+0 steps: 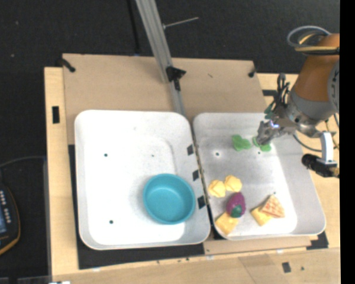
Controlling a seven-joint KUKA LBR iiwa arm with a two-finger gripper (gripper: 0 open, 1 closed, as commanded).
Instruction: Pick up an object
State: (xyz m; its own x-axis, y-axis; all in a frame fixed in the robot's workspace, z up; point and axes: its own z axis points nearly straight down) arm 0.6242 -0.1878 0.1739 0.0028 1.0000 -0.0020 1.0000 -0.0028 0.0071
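Your two-finger gripper (265, 136) is down in the right white bin (296, 218), near its far edge, and you cannot tell from up here how it is set. Right under its tip sits a small green piece (265, 148), touching or nearly so; whether it is gripped is not clear. Just to the left of that lies a flat green toy piece (241, 142), close by on the bin floor with nothing between it and the tip.

Nearer the front of the same bin you have a cluster: two pale yellow lumps (225, 186) side by side, a purple rounded toy with a green end (236, 205) just below them, a yellow block (226, 223) against the front left corner, and an orange-and-yellow wedge (268, 209) to the right. All of that is well apart from the tip.

The left white bin (106, 135) holds a round teal plastic bowl (168, 198) near its front right.

Your grey arm with its orange band (315, 78) comes in from the right, wrist angled down and leftward. A grey metal pole (155, 37) slants above the seam between the bins.
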